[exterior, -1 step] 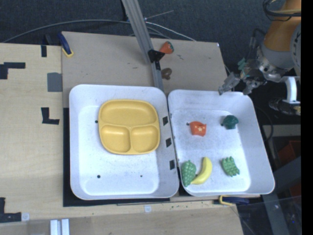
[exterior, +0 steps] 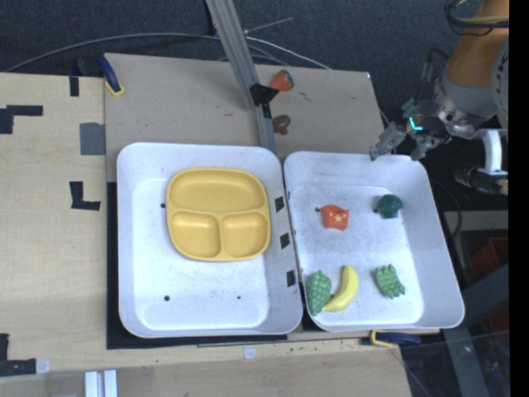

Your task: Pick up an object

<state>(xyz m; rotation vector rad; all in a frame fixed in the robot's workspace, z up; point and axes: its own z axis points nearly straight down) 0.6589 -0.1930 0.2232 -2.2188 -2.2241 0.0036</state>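
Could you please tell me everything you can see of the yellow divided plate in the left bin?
The yellow plate is a rounded-square tray that looks like matte plastic, with one wide compartment at the far side and two smaller ones nearer the camera. It lies flat, right side up, on the floor of the left bin, toward its far half. Nothing sits in it or touches it.

This is a robotics lab or test cell rather than a home or shop. A plywood bench point(exterior: 50, 213) carries black tape marks and two shallow white bins point(exterior: 136, 304) set side by side over a dark mat. A grey metal rail point(exterior: 231, 35) slants across the board, and thin cables point(exterior: 149, 40) loop over dark carpet behind it. An industrial arm point(exterior: 475, 64) with an orange band reaches in from the right. The bins hold toy food point(exterior: 334, 217) and a yellow divided plate point(exterior: 219, 213), props rather than real goods.
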